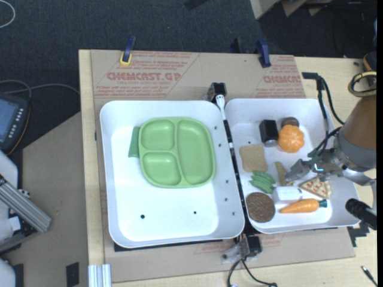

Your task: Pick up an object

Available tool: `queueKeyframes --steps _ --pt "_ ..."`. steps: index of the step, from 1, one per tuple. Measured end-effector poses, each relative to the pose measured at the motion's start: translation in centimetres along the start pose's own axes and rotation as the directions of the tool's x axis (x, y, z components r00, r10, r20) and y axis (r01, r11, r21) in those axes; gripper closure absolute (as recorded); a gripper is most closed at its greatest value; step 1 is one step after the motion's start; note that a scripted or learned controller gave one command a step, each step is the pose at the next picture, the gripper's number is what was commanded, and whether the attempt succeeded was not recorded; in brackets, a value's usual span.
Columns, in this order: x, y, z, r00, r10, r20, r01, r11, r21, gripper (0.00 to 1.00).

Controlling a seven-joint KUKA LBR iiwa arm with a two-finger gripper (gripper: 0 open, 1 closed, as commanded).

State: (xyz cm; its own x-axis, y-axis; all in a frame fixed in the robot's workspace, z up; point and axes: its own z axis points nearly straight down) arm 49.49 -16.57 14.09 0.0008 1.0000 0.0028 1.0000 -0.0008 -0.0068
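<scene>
Two white bins sit side by side; the left bin (119, 220) holds a green tray (177, 152), the right bin (239, 109) the food; an orange (291, 139) beside a black block (268, 131) at the far end, a tan slice (253, 158) and green pods (262, 181) mid-bin, a brown disc (260, 207) and carrot (301, 206) nearest; the gripper (302, 171) hangs low by the pizza slice (317, 188), its fingers parted and grasping nothing.
</scene>
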Motion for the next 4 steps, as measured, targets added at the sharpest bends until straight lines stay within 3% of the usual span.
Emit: queueKeyframes --steps 1,2,4 --pt "0.0 0.2 5.0 1.000 -0.001 0.005 0.001 1.000 -0.012 0.00" --pt "-0.2 0.4 3.6 1.000 0.001 0.011 -0.001 1.000 -0.021 1.00" --pt "0.1 0.4 -5.0 1.000 -0.002 0.005 0.002 1.000 -0.012 1.00"
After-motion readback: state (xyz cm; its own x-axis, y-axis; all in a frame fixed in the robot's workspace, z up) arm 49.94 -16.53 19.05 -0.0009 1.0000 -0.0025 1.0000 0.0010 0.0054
